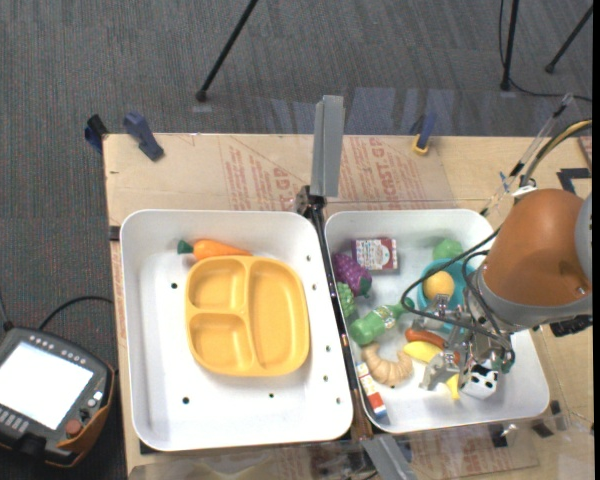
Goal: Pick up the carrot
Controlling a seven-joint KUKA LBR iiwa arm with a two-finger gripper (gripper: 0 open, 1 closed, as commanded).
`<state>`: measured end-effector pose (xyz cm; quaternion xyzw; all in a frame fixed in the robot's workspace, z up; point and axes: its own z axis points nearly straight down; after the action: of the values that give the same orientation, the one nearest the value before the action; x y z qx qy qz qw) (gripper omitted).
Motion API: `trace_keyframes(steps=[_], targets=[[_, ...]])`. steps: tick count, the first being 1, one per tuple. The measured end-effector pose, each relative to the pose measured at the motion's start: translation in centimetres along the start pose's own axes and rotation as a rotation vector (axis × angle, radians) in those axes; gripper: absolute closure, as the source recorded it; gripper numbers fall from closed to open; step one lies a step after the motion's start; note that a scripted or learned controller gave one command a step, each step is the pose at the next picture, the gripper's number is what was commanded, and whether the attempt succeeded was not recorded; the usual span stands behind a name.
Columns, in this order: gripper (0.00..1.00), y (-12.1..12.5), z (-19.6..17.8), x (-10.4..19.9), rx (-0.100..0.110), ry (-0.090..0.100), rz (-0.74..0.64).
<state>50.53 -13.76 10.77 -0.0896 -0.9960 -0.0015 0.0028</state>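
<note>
The carrot (220,249) is lying in the left bin (145,230), touching the top edge of a yellow divided plate (248,314). I am hovering my gripper (458,364) low over the toy food in the right bin (525,393), well apart from it. I cannot tell how my jaws are standing. I judge I am needing to cross leftward next.

One fixed camera looks down at a slant — from above the bench (270,173) — on both white bins (140,268).
</note>
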Motion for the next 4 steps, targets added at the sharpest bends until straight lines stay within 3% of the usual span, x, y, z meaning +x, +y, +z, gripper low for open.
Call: trace_keyframes(steps=[1, 2, 3, 4], targets=[[0.00, 5.7, -0.1, -3.2, 0.000, -0.005, 0.173], [1.00, 5.8, -1.1, -3.3, 0.002, -0.006, 0.167], [1.00, 0.8, -8.1, -4.1, 0.001, -0.012, 0.220], [1.00, -3.4, -4.8, 2.2, 0.001, -0.002, 0.425]])
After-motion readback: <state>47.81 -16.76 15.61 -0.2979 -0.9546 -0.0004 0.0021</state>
